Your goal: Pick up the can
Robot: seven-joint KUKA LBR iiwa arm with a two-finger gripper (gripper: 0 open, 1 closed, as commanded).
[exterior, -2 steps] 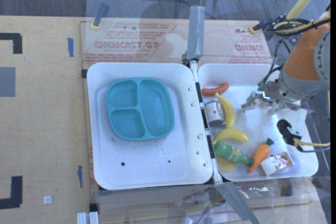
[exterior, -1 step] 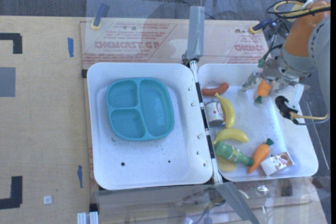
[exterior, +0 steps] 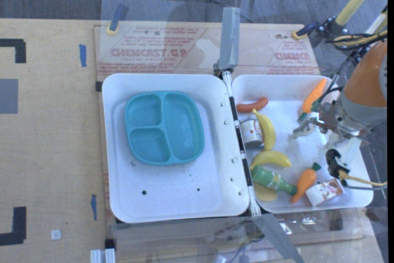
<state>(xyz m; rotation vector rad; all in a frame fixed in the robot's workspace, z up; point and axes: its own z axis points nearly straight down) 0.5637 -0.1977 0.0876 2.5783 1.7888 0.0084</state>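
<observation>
The can [exterior: 250, 132] is small and silvery with a dark label. It sits in the right bin [exterior: 289, 113], close against that bin's left wall. A yellow banana [exterior: 267, 130] lies right beside it on its right. My gripper [exterior: 306, 127] hangs over the right half of the same bin, well to the right of the can and apart from it, with the banana between them. The grey wrist and orange band [exterior: 368, 80] stand behind it at the bin's right edge. Nothing is visibly held.
The right bin also holds a red sausage [exterior: 252, 105], a second banana [exterior: 271, 160], a green bottle [exterior: 274, 181], two carrots [exterior: 314, 95] [exterior: 304, 184] and a small white carton [exterior: 324, 191]. A teal divided plate [exterior: 164, 128] lies in the left bin [exterior: 178, 194].
</observation>
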